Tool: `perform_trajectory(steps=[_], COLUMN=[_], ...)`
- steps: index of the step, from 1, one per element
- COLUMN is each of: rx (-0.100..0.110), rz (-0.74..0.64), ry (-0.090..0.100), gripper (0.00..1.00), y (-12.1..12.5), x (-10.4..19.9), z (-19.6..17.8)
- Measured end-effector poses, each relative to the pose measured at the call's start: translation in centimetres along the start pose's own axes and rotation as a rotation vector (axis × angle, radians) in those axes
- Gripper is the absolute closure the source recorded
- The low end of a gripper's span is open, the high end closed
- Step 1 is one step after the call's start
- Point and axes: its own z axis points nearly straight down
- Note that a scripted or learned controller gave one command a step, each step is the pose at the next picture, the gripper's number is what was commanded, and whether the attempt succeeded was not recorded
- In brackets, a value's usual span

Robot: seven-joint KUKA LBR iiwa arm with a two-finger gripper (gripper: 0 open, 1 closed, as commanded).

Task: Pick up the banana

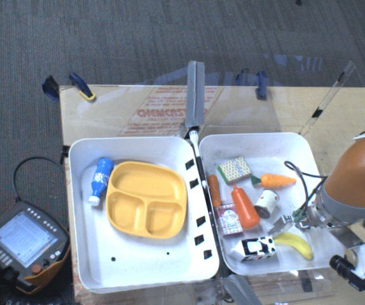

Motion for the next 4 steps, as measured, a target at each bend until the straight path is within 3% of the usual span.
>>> perform_trajectory(steps=[1,2,4], rx=[-0.001,-0.001,0.0], rz=[0.004,0.004,-0.146], ry=[0.0,0.0,-0.001], gripper=[1.0,0.0,0.0], y=[0.1,0.0,-0.1], x=[-0.1,-0.1,-1.1], z=[-0.9,-0.9,-0.1])
